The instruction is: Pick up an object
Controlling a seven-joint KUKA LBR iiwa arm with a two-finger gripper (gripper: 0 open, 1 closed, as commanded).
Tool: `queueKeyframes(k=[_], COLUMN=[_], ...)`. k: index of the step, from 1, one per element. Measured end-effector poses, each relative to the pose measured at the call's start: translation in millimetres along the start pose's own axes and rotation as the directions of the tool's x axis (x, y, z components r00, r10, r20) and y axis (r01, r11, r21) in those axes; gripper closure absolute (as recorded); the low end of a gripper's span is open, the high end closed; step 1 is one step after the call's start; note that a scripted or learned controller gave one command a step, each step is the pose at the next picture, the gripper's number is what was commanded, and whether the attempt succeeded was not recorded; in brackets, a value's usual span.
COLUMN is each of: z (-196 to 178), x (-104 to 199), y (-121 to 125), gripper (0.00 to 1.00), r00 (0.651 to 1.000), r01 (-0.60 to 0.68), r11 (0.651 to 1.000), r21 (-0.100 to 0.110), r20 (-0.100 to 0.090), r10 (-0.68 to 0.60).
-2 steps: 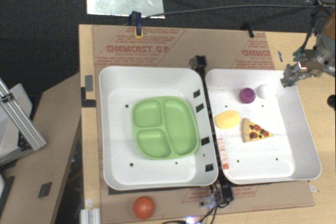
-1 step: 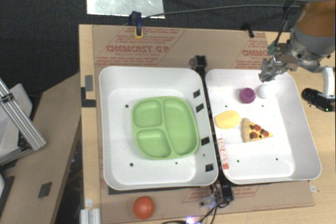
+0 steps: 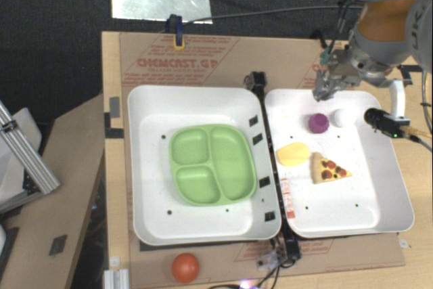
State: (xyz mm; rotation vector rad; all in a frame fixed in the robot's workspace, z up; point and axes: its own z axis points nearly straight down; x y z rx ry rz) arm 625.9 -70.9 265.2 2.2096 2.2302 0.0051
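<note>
Over the brown bench [image 3: 203,61], the pincer [image 3: 325,88] hangs; open or closed, I cannot tell.

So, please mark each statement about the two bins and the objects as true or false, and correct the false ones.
1. The green divided tray lies in the left bin. True.
2. The purple ball is inside the green tray. False: it lies in the right bin, near its far side.
3. The pizza slice lies right beside the yellow piece. True.
4. The gripper is above the left bin. False: it is over the far edge of the right bin, just beyond the purple ball.
5. The orange ball lies in the right bin. False: it rests on the bench in front of the left bin, outside both.
</note>
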Motion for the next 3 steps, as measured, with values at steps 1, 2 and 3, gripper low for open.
queueKeyframes(k=[1, 2, 3], z=[6, 8, 17], x=[56, 100, 157], y=[2, 15, 26], gripper=[1.0, 1.0, 1.0], r00=[1.0, 1.0, 1.0], r01=[-0.002, -0.002, -0.001], r11=[1.0, 1.0, 1.0], r21=[0.001, 0.001, 0.001], r20=[0.001, 0.0, 0.0], r10=[0.002, 0.002, 0.001])
